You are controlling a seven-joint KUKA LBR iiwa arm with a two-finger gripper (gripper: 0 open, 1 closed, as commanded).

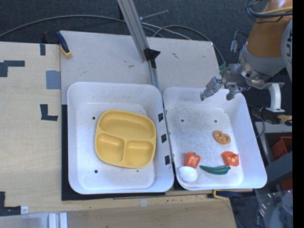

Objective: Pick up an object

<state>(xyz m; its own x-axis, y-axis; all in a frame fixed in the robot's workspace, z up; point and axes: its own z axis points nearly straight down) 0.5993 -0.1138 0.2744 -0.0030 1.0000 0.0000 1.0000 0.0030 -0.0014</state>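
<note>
Reaching in from the right, my arm [268, 32] hangs its claw [219, 92] above the far rim of the right bin [251, 141], fingers spread apart, nothing between them. Left of the claw, the left bin [76, 127] holds a yellow divided plate [125, 138]. Both bins sit on a pale bench [28, 127]. Nearer the camera than the claw, well apart from it, lie a white egg [187, 174], an orange pepper [192, 159], a green chili [215, 169] with its long axis running left-right, a pretzel [221, 137] and a red piece [230, 158].
</note>
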